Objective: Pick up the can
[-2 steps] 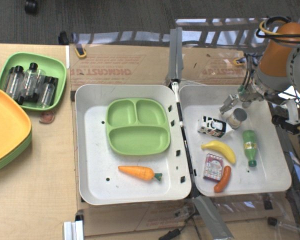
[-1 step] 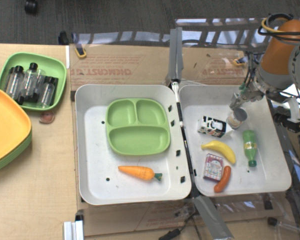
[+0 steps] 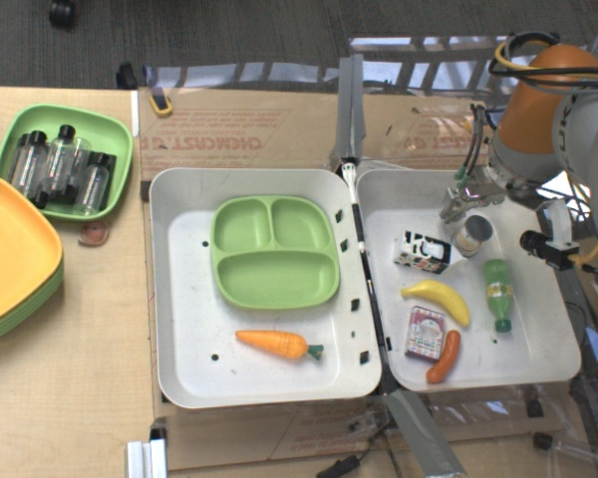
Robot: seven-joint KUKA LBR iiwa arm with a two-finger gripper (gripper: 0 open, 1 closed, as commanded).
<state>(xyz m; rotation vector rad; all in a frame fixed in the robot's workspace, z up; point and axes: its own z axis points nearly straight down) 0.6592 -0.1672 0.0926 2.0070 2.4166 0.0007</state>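
The can [image 3: 472,234], a small grey-beige cylinder seen from above, stands in the right bin [image 3: 538,366] near its back. My gripper [image 3: 462,203] hangs on the grey arm with the orange band, directly behind and above the can, close to its far rim. From this angle I cannot tell whether it touches the can.
Around the can in the right bin lie a black-and-white carton [image 3: 423,252], a banana [image 3: 439,300], a green bottle [image 3: 497,292], a pink box [image 3: 425,332] and a red sausage [image 3: 444,357]. The left bin [image 3: 179,317] holds a green divided tray [image 3: 275,251] and a carrot [image 3: 274,344].
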